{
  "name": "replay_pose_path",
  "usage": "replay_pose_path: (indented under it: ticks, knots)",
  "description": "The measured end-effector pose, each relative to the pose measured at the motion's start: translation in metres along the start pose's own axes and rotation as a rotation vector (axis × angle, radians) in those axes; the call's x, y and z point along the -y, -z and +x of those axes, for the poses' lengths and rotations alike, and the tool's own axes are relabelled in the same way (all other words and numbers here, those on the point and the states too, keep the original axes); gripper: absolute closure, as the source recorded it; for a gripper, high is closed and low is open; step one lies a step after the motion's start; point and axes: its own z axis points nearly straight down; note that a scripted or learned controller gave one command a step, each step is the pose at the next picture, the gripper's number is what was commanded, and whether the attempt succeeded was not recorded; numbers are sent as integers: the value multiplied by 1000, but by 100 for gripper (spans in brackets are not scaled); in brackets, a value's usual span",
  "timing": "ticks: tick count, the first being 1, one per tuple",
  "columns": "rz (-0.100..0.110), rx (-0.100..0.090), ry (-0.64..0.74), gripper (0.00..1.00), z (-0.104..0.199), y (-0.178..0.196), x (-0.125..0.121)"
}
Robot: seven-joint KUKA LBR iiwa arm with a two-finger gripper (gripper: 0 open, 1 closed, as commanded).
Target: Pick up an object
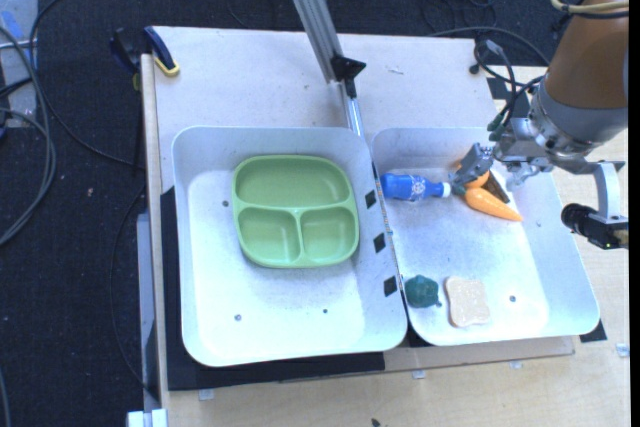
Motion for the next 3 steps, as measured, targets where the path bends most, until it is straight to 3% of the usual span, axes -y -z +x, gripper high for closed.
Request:
replay_pose_path:
  ticks: [2,3]
  knots:
    - [2,-1,-1,0,-5,-110,-1]
    - [-6,1,-1,100,-5,-96,-2]
